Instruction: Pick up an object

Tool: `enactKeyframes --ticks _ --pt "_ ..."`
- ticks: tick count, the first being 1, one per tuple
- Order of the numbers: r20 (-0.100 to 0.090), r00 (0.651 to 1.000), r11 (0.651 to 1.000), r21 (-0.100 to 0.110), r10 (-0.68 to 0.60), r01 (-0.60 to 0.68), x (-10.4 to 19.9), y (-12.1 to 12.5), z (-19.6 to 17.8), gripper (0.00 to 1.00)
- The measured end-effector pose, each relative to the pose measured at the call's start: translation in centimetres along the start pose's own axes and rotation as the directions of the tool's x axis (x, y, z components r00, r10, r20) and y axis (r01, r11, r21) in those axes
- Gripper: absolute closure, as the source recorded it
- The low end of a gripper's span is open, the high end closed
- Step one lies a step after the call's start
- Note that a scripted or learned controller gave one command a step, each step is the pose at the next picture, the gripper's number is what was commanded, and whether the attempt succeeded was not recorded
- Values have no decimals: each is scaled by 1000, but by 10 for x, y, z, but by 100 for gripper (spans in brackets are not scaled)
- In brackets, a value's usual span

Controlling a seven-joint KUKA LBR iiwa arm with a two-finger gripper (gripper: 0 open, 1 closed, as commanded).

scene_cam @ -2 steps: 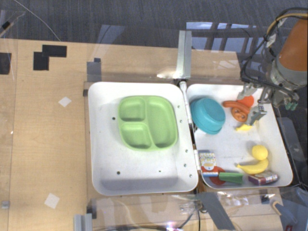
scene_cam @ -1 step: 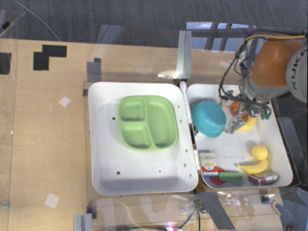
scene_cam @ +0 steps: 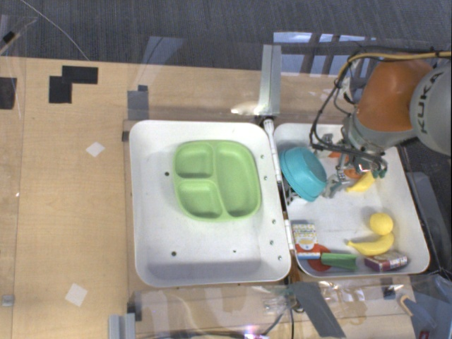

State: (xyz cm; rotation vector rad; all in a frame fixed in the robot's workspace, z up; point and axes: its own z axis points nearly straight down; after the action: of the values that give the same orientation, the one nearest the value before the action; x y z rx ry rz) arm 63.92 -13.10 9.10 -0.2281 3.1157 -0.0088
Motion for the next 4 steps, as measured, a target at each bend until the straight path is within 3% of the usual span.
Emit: enactKeyframes --ticks 1,2,3,4 --pt "-15 983 983 21 181 -181 -29 19 2 0" --pt "-8 985 985 1 170 -170 -17 -60 3 0" --pt "-8 941 941 -2 338 -338 25 -27 3 0" --pt "-8 881 881 2 472 -472 2 5 3 0"
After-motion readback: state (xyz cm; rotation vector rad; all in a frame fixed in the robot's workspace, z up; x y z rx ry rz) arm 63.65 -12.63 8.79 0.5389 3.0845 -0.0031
